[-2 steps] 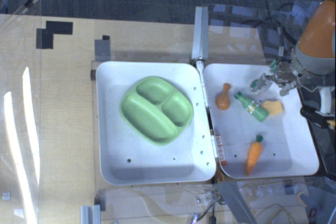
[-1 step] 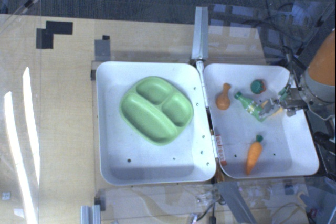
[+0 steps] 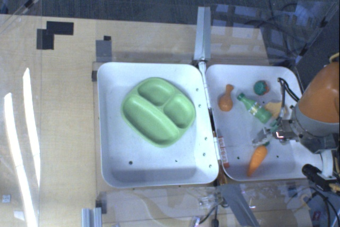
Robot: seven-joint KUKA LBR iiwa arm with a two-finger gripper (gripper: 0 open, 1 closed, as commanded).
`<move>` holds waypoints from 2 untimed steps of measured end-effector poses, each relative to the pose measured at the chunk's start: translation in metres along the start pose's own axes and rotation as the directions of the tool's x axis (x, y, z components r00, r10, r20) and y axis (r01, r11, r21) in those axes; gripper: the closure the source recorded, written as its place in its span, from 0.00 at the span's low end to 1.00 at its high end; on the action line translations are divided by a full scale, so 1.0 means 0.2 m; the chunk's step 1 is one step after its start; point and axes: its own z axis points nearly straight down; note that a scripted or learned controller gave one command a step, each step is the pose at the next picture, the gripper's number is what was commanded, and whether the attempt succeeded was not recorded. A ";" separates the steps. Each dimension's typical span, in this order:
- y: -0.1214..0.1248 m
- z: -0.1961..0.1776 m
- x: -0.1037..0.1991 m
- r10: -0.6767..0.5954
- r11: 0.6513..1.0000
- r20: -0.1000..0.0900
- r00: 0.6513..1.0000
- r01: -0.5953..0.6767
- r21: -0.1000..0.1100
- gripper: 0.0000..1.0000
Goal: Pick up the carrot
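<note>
Camera view: carrot (image 3: 257,159) lies just below-left of gripper (image 3: 267,134), long axis diagonal, tip lower-left; finger state cannot be told.

Green plate (image 3: 158,110) in left bin (image 3: 109,130); bottle (image 3: 254,107)

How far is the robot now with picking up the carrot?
Done so far: the arm has reached into the right bin, and its claw is just above the carrot's upper end. In hand: nothing that I can confirm; the carrot lies flat on the bin floor. Left: to close on the carrot and lift it. The green bottle lies close by, so the grasp needs care.
</note>
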 end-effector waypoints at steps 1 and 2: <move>0.02 0.11 -0.01 -0.396 0.918 0.007 0.918 0.396 -0.011 0.00; 0.04 0.05 -0.01 -0.396 0.918 0.009 0.918 0.396 -0.016 1.00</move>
